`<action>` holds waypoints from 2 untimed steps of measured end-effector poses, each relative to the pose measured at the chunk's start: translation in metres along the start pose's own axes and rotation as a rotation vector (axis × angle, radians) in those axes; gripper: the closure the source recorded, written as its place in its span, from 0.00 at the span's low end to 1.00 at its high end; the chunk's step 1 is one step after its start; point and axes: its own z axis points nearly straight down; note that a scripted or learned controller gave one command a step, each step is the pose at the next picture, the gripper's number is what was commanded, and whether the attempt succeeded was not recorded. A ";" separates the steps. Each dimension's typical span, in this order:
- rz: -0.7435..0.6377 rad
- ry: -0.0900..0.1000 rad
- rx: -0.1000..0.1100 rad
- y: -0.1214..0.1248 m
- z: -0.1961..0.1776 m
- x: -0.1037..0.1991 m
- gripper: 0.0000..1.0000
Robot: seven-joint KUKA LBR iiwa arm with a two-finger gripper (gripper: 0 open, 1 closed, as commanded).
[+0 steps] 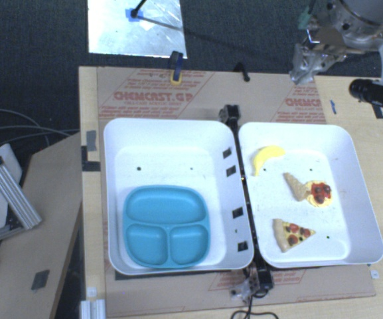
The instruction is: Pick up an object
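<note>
Dark carpet behind; tan bench [357, 105] carrying two shallow white bins side by side.

Near to far, counts: left bin [171, 135] at 9 o'clock of the pair, holding one blue divided plate [166, 226] with three compartments, set toward its near edge. Right bin [357, 171] at 3 o'clock, holding three toy foods. Nearest, one pizza slice [291, 234] at 6 o'clock of that bin; further back, one wedge with a red-topped piece [310, 190] near centre; farthest, one yellow banana [267, 157] at 11 o'clock, close to the dividing wall. Beyond the bins, one silver sheet [138, 18] at 12 o'clock on the carpet.

Gripper [305, 68] raised at 1 o'clock, behind the right bin's far rim, well apart from every item; fingers too indistinct to tell apart from together; nothing seen between them.

Likely risks: flat, thin slices sliding under closing fingers; banana crowded against the wall, leaving scant room for one finger; descent off-target, closing on bare bin floor.
</note>
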 end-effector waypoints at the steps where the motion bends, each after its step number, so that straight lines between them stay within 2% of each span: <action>1: -0.005 0.003 0.000 0.029 0.066 -0.075 1.00; 2: -0.010 0.007 0.006 -0.073 0.121 -0.056 1.00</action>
